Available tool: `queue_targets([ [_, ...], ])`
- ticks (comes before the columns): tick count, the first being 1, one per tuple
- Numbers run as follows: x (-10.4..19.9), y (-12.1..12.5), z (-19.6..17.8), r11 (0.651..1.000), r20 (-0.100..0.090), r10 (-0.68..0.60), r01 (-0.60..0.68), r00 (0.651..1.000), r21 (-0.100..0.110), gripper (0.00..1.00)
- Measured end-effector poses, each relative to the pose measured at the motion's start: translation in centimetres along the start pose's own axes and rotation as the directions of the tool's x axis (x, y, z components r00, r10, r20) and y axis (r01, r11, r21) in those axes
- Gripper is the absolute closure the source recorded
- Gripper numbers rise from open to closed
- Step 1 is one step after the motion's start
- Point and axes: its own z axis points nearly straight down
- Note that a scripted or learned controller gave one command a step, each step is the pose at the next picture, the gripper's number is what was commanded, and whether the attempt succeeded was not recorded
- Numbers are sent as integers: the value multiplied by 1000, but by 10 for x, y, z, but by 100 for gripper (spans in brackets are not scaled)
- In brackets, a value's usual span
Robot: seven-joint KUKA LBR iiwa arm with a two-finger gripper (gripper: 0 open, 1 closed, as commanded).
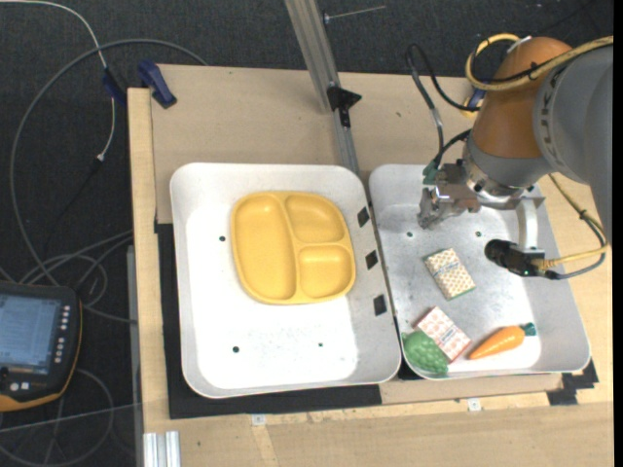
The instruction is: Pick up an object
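A tan wooden bench [243, 115] on dark carpet bears two shallow white bins. The gripper [435, 205] hangs over the upper part of the right bin [399, 195]; whether it is spread or pressed together cannot be told, and nothing shows in its grasp. At its five o'clock lies a small patterned box [450, 271], print illegible. Further toward six o'clock lie a red-and-white packet [444, 333], a green item [424, 352] and a toy carrot [500, 341]. At nine o'clock, the left bin [195, 261] holds a yellow divided plate [292, 246].
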Motion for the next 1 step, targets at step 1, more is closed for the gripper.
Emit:
queue_targets([
  [1, -10, 4, -54, 1000, 1, 0, 0, 1000, -2, 100],
])
